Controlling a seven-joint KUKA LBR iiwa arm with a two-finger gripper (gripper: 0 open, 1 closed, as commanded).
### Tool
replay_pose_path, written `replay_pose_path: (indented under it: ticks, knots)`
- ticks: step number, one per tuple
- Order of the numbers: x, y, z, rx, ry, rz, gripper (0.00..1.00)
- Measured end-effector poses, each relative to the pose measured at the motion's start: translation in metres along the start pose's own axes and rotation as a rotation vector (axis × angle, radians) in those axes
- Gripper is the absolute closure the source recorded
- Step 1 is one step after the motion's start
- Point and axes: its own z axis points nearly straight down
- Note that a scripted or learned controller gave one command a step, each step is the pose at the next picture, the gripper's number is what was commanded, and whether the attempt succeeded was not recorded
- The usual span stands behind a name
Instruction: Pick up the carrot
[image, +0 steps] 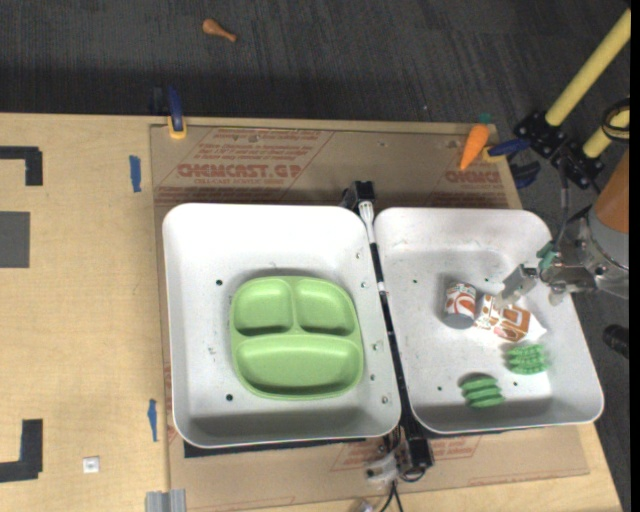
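The carrot (473, 146) is small and orange with a green top. It lies on the brown cardboard behind the right bin (420, 232), outside it and close to a blue clamp. My gripper (536, 284) hangs over the right side of the right bin, just right of a red and white can (459, 303) and above a red and white packet (506, 321). It is well in front of the carrot, and I see nothing held in it.
Two green ridged pieces (527, 358) (482, 391) lie in the right bin's front. The left bin (200, 260) holds a green divided plate (295, 335). A yellow pole (590, 68) slants at the back right. A small orange scrap (218, 30) lies on the dark floor.
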Motion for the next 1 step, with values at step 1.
replay_pose_path:
  ticks: [1]
  knots:
    - [0.0766, -0.0582, -0.0043, 0.002, 0.001, -0.012, 0.00]
